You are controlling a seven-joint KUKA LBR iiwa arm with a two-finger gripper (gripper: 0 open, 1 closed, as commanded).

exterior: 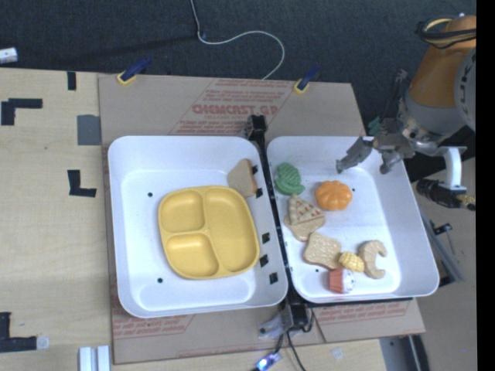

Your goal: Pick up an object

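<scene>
While gripper [362,159] hangs spread over right bin [402,230] | cardboard [224,107] print reads "CHEMCAST"

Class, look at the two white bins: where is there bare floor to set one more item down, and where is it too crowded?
Left bin: bare strips border the yellow divided plate, widest along its left wall. Right bin: bare along the right wall and in the far corner beside the gripper. Crowded: the toy cluster from green piece and orange pumpkin to the near edge.
</scene>
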